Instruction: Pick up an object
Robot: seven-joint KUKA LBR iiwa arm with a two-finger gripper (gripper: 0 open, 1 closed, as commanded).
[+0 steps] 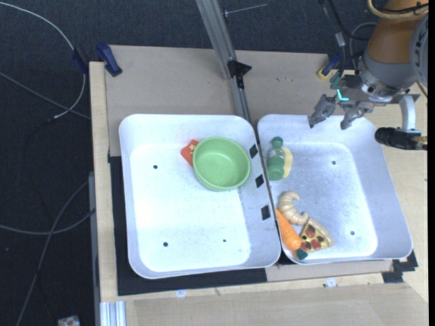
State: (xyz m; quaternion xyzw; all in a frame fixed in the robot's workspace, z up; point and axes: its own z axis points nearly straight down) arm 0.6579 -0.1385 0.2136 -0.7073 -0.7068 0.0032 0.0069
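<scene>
Tool (pixel 336 113) hangs over the far edge of the right bin (pixel 370 182), fingers spread, nothing between them. In that bin's left part lie a green bottle (pixel 275 160) beside a yellow piece (pixel 288 160), and nearer, a croissant (pixel 293 206), a carrot (pixel 288 231) and a pizza slice (pixel 315 236). Left bin (pixel 177 229) holds a green bowl (pixel 221 163) touching a small orange thing (pixel 188 152).
</scene>
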